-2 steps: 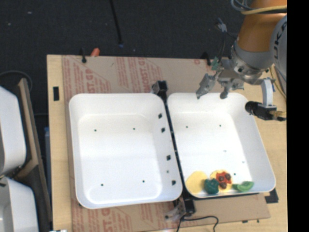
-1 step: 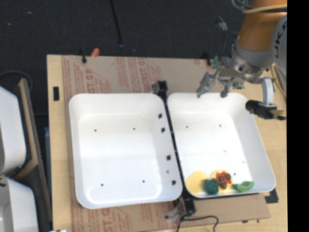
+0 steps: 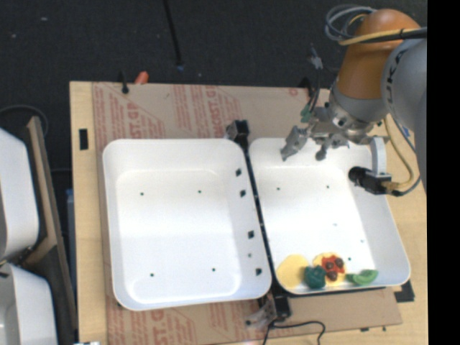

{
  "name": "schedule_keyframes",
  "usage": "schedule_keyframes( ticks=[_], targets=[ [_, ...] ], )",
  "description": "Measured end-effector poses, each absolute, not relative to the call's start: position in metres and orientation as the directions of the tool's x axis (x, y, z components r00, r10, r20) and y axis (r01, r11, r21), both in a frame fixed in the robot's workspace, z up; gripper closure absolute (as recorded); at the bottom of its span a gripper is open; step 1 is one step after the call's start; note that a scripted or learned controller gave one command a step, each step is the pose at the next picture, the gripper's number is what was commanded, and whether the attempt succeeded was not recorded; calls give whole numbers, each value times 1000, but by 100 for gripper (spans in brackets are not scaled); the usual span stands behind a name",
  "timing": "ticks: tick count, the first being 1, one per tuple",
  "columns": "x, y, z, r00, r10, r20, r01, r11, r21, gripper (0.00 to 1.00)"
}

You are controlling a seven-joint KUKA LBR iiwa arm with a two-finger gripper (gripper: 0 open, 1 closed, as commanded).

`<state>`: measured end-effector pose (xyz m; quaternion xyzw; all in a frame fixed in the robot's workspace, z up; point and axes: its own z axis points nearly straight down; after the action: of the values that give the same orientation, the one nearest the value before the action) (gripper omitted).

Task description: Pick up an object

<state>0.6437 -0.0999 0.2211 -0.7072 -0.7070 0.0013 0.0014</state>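
Dark floor surrounds a light wooden bench point(image 3: 86, 192) topped with a cardboard sheet point(image 3: 180, 110) printed in red. At far left, white box-like shapes point(image 3: 14, 192) sit off the bench beside a wooden slat. Left bin point(image 3: 180, 149) — shallow, white, small dark dots on its floor. A black divider strip point(image 3: 251, 207) with clips runs between the two bins, touching both rims. Right bin point(image 3: 381, 214) holds a cluster in its near corner, all close together: a pale yellow round piece point(image 3: 291, 269), a dark green object point(image 3: 314, 278) just beside it, a red-orange toy point(image 3: 331, 264) touching the green one, and a bright green piece point(image 3: 364, 277) at the right end. The gripper point(image 3: 309, 144) hangs over the far edge of the right bin, well apart from that cluster, fingers point(image 3: 292, 144) spread with nothing between them. Above it sits the grey arm with its orange band point(image 3: 370, 56) — cables loop near the top. A black cylindrical part point(image 3: 363, 177) sticks out below the wrist at right.
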Motion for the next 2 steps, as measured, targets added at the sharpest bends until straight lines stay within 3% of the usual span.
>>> schedule_keyframes(
  ticks=[2],
  targets=[
    [642,-108,111,1,1000,0,1000,-1,-4,0]
  ],
)
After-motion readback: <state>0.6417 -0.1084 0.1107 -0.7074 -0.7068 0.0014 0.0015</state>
